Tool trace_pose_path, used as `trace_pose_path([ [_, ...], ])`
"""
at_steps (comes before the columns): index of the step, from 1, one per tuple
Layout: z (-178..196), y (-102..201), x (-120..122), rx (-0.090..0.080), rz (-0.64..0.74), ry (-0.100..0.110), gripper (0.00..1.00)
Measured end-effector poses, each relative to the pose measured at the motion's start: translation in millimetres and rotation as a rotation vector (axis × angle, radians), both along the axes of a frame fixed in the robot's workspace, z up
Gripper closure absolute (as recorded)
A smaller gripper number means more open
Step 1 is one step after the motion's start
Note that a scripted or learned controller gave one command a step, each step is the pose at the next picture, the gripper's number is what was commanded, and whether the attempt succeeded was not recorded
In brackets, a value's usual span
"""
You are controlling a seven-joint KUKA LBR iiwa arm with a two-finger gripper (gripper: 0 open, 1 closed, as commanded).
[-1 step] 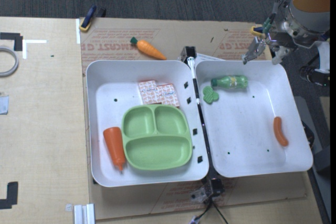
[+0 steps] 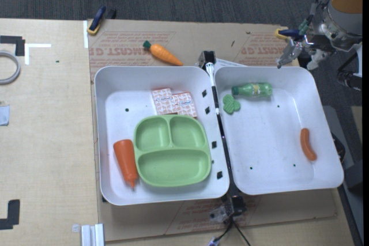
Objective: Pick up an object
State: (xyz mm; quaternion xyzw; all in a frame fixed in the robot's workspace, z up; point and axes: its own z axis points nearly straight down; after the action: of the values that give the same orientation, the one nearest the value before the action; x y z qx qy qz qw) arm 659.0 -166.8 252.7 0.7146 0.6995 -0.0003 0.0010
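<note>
My gripper (image 2: 300,59) hangs above the far right corner of the right bin (image 2: 277,173), just beyond its back rim. Its fingers are spread open with nothing between them. In that bin lie a green bottle (image 2: 252,90) on its side near the back, a small green leaf-shaped piece (image 2: 231,104) beside it, and an orange-red sausage (image 2: 308,144) by the right wall. The left bin (image 2: 109,95) holds a green divided plate (image 2: 172,151), an orange cone-shaped bottle (image 2: 126,163) and a red-and-white packet (image 2: 172,102).
A toy carrot (image 2: 162,53) lies on the cardboard behind the left bin. A blue-and-yellow clip (image 2: 96,20) sits at the cardboard's far left corner. A tape ring (image 2: 8,67) rests on the wooden bench at the far left.
</note>
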Motion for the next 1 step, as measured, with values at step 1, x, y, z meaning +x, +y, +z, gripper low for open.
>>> trace_pose_path([
  [1,-67.1,-33.4,-0.2,0.001,-0.189,0.002,0.00],
])
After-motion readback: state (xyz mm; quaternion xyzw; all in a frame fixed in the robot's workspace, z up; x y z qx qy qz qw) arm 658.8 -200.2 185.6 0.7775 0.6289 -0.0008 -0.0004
